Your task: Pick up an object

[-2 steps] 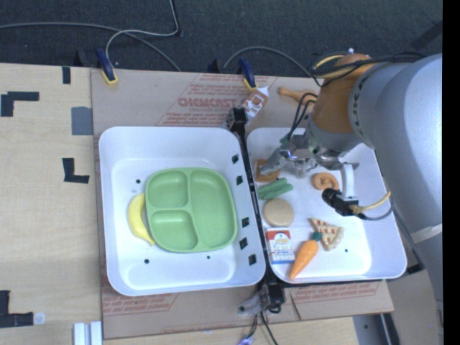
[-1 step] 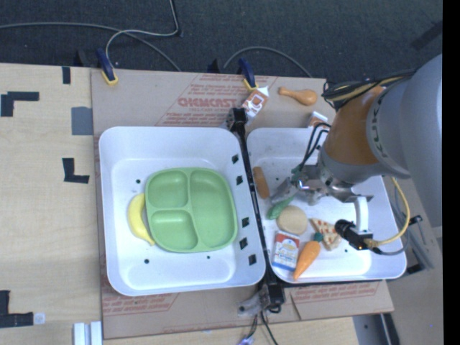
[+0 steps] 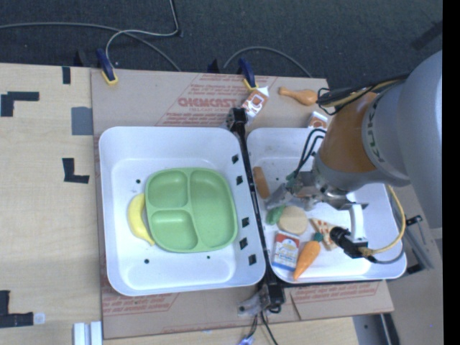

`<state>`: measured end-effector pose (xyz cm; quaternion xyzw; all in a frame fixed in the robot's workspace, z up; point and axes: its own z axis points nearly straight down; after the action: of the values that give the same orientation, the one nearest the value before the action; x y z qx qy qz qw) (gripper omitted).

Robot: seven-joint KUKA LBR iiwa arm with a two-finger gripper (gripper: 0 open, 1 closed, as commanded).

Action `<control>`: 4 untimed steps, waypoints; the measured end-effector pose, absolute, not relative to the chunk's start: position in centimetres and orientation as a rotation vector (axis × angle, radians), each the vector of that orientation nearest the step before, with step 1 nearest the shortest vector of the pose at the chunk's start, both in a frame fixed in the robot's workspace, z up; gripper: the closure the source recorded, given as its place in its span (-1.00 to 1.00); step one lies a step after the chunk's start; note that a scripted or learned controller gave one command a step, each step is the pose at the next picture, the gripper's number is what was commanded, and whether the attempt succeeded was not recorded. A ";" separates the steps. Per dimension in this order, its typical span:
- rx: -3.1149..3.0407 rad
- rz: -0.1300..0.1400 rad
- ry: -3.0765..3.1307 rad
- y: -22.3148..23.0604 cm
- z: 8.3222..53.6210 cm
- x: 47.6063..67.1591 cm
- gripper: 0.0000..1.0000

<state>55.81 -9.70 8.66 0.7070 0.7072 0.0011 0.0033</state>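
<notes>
pincer [image 3: 296,190]: I had it low in the right bin [image 3: 388,268]; couldn't tell its opening or any hold
target: beige round piece [image 3: 292,220] just below it; probably my aim
carrot [image 3: 306,258]: further below, beside the small carton [image 3: 285,251]

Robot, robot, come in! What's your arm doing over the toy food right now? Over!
Gripper low in right bin, grip unclear. Below it: round cookie, carrot, small carton. Green tray, banana in left bin.
</notes>
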 end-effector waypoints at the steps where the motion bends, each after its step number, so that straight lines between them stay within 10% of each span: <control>1: 2.215 0.005 2.217 -9.5 8.7 55.2 -1.00; 2: 2.219 0.003 2.221 -9.8 8.6 58.9 -1.00; 3: 2.216 0.003 2.219 -9.7 8.6 56.9 -1.00; 4: 2.217 0.000 2.223 -9.6 8.5 66.5 -1.00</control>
<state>66.47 -9.59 8.52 0.7062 0.7080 0.0001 0.0012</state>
